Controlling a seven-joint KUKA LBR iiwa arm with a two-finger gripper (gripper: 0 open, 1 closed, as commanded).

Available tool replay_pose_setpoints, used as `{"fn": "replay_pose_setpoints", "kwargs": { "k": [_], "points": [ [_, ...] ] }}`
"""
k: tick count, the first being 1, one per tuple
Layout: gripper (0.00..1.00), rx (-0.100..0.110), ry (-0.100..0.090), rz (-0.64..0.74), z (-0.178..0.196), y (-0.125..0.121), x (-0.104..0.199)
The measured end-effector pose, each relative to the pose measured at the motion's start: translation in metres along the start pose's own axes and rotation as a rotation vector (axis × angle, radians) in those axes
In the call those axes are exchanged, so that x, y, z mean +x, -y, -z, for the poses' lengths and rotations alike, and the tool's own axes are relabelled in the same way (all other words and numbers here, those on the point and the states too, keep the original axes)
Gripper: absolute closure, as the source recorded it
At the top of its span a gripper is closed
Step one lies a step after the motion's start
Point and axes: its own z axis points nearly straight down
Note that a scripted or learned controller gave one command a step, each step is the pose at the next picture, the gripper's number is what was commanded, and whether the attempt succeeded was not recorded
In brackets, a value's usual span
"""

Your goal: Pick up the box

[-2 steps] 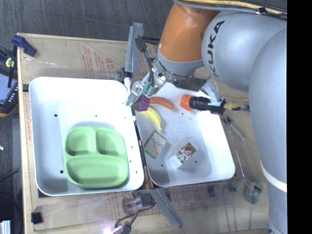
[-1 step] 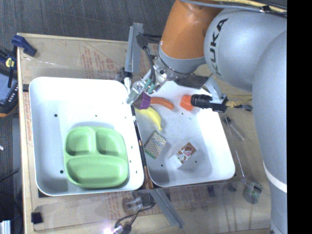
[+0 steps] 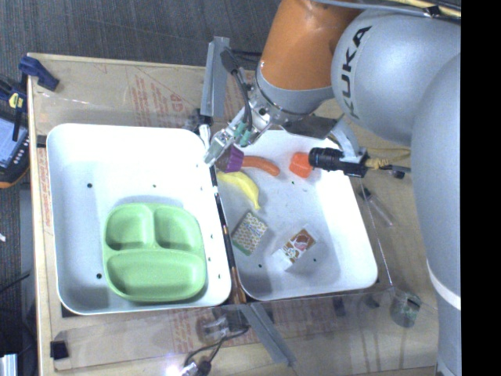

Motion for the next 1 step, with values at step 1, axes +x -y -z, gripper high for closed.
{"fn": "replay_pose_setpoints", "kwargs": {
  "k": [1],
  "points": [
    [1.0, 0.007, -0.001, 0.513, -0.0062, 0.0028, 0.0012]
  ]
}}
